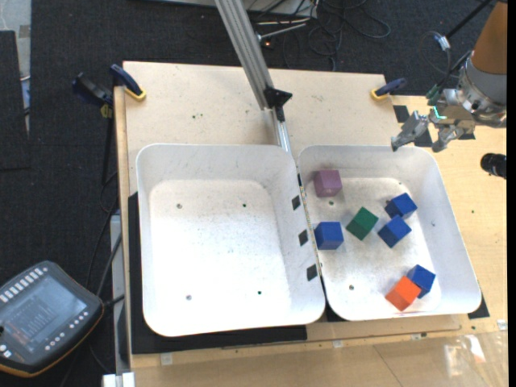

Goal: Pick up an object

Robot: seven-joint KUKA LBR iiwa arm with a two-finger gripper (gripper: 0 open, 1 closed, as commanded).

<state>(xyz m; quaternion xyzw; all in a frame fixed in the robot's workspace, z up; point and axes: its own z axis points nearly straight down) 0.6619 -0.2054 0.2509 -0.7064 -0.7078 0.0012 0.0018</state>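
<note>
One arm (492, 55) | raised | claw (425, 138) over right bin's (451, 216) far rim

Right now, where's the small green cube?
The small green cube sits in the right-hand shallow white bin, near its middle, between the blue cube by the divider and the two blue cubes toward the right.

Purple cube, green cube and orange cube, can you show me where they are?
Purple cube (326, 182): camera view, on its top face.
Green cube (363, 222): camera view, on the middle of its top face.
Orange cube (402, 293): camera view, on its top face, beside a blue cube.
</note>
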